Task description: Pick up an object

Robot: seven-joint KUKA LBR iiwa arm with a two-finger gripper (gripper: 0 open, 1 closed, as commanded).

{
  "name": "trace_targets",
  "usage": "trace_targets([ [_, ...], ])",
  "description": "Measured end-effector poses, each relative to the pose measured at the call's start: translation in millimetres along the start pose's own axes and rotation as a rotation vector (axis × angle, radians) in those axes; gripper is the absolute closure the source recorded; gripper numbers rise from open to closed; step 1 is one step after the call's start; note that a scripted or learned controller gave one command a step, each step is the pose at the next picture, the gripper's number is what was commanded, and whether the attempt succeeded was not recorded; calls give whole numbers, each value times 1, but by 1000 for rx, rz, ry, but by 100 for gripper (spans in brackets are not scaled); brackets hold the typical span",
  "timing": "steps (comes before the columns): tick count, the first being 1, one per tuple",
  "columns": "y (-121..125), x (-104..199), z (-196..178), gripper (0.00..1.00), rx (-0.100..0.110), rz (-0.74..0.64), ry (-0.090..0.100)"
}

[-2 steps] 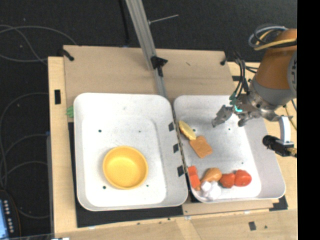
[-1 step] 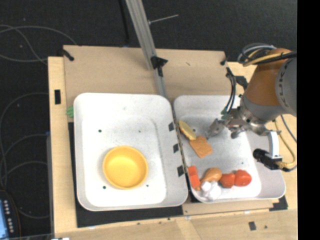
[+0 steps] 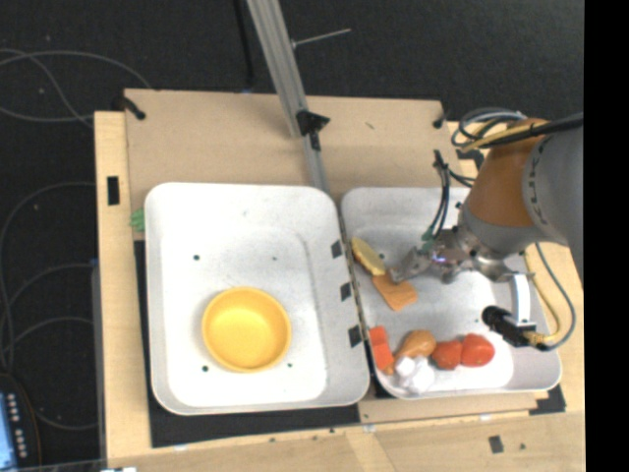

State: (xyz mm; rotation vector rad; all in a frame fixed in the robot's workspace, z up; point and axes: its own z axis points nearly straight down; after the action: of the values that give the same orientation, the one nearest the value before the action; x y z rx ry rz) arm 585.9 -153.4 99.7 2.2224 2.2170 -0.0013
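My gripper (image 3: 413, 267) reaches into the right bin (image 3: 442, 214) from the right, low over its middle left. Its tip is right above an orange wedge (image 3: 398, 294) and just right of a pale yellow piece (image 3: 369, 256) by the bin's left wall. Whether the tip touches the wedge is unclear. Along the near edge lie a small orange-red block (image 3: 379, 348), a tan-orange piece (image 3: 418, 342), a red round thing (image 3: 468, 352) and a white lump (image 3: 414, 375).
The left bin (image 3: 246, 224) holds a yellow bowl (image 3: 246, 328) near its front. A grey metal pole (image 3: 285, 67) slants up from between the bins at the back. The arm's orange band (image 3: 501, 185) and cables hang over the right bin's far right side.
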Motion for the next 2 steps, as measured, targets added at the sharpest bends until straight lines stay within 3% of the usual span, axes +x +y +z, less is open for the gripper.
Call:
trace_targets([
  [1,2,-1,-14,100,-6,4,1],
  [2,11,2,-62,100,-5,-6,1],
])
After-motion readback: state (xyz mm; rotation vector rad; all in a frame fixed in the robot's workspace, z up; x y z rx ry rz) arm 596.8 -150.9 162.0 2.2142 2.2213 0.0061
